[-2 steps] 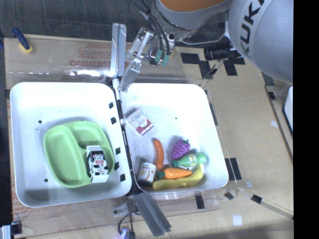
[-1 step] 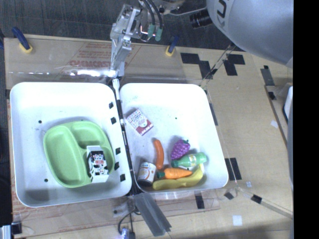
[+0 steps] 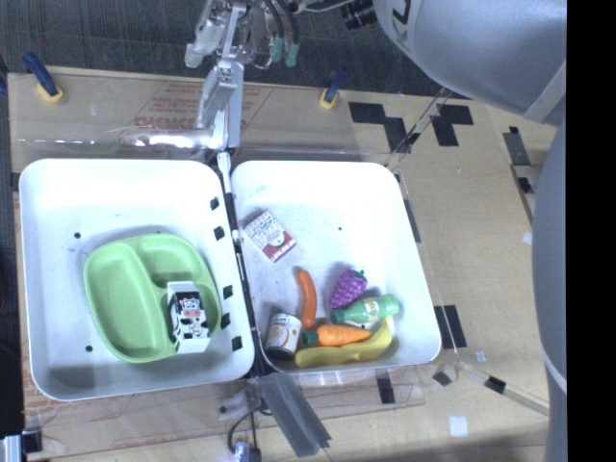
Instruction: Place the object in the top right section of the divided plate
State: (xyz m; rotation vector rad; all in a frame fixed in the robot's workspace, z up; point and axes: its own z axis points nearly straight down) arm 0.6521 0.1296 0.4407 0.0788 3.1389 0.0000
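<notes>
White carton (image 3: 191, 317) with cow print lies in the lower right section of the green divided plate (image 3: 120, 296), near the left bin's (image 3: 43, 200) right wall. Gripper (image 3: 223, 77) hangs above the bins' far edge, carrying nothing; finger state cannot be determined.

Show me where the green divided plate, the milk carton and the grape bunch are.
green divided plate (image 3: 120, 301): camera view, bare large section.
milk carton (image 3: 190, 317): camera view, its printed face.
grape bunch (image 3: 348, 288): camera view, its middle.
</notes>
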